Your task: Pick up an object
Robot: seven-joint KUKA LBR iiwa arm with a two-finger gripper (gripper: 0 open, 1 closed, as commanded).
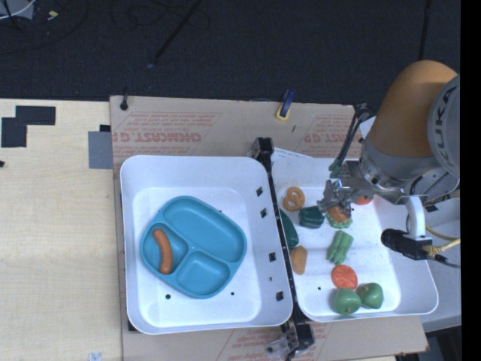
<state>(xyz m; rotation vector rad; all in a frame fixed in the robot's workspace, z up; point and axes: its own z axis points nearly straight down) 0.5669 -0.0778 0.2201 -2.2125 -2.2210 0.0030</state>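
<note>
My gripper is low in the right bin, near its back middle. It stands right over a small orange and green item, which it partly hides. I cannot see whether it touches that item. A dark green block lies just left of the gripper, and an orange ring further left. In front of the gripper lie a light green pod, a red round piece and two green fruits. A tan piece rests near the bin's left wall.
The left bin holds a blue divided plate with a sausage in its left compartment. A dark green item leans at the divider between the bins. A black cable fitting hangs off the arm over the right bin's right side.
</note>
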